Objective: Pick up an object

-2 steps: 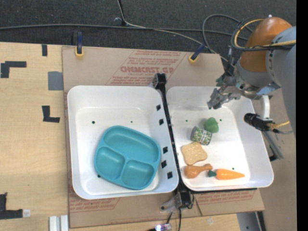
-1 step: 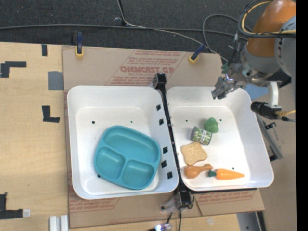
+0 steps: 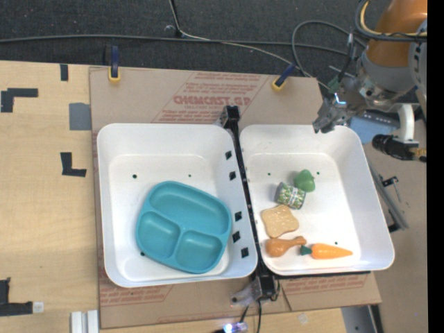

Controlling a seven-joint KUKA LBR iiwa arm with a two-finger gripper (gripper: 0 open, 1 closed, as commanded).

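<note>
Pre-grasp, nothing lifted yet. Right bin (image 3: 361, 159) holds can (image 3: 291, 195), toast (image 3: 279, 220), carrot (image 3: 327, 252), drumstick (image 3: 284, 245), broccoli (image 3: 304, 180) at its near-middle. Gripper (image 3: 326, 122) over far rim; grip state: cannot tell. Next: descend on one target.

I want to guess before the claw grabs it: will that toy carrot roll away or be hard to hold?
The toy carrot lies flat near the right bin's front wall. Its round, tapered body would probably roll in a curve if nudged. It looks like smooth plastic, so likely light, stiff and somewhat slippery. The drumstick beside its leafy end may crowd a grab.
</note>
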